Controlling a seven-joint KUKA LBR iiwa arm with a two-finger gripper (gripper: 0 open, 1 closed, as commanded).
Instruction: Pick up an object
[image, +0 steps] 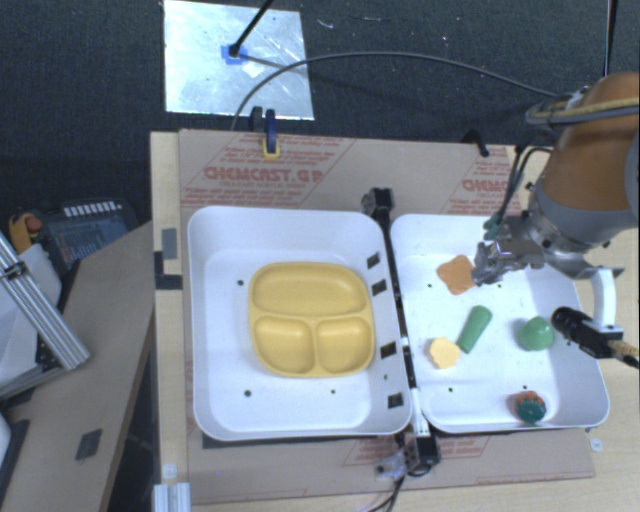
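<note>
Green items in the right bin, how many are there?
2: a green cylinder near the middle and a green rounded piece to its right. The arm may hide more.

Dark carpet (80, 100) — foil sheet (240, 60)

I see a yellow tray (308, 318) in a white bin (215, 330), plus an orange slice (455, 274), green cylinder (474, 328) and green cup (535, 333).

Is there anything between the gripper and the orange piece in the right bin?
Nothing visible stands between them. The gripper hangs at the right edge of the orange piece in the right bin. The green cylinder and the yellow block lie nearer the camera, off that path.
</note>
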